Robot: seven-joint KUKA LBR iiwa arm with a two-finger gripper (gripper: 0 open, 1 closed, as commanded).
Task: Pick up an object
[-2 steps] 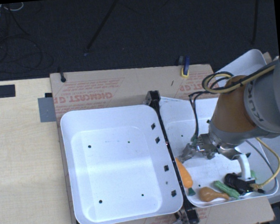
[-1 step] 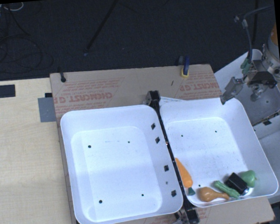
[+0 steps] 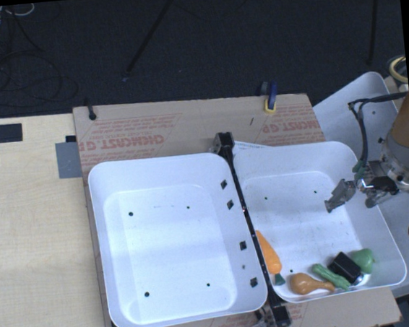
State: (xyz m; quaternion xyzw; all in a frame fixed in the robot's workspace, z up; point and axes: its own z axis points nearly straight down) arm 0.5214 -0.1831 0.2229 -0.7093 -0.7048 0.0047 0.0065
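Progress looks slight: nothing has been lifted, and the whole pick appears still to be done; the surface carries a cardboard sheet, and on that the two white bins sit side by side, touching along a dark clipped seam; the left bin shows bare floor with a few small dark dots; the right bin has its things gathered along the near edge and the near corners; the arm reaches in from the right, and its end effector hangs above the far right part of that bin, well apart from the pile; it has nothing in it, though how wide its jaws stand I cannot tell at this size; of the candidates, an orange carrot-shaped piece lies against the seam; a green toy sits in the right corner; a black block rests just beside it, touching a green stick; a tan pear-shaped piece lies nearest the front wall.
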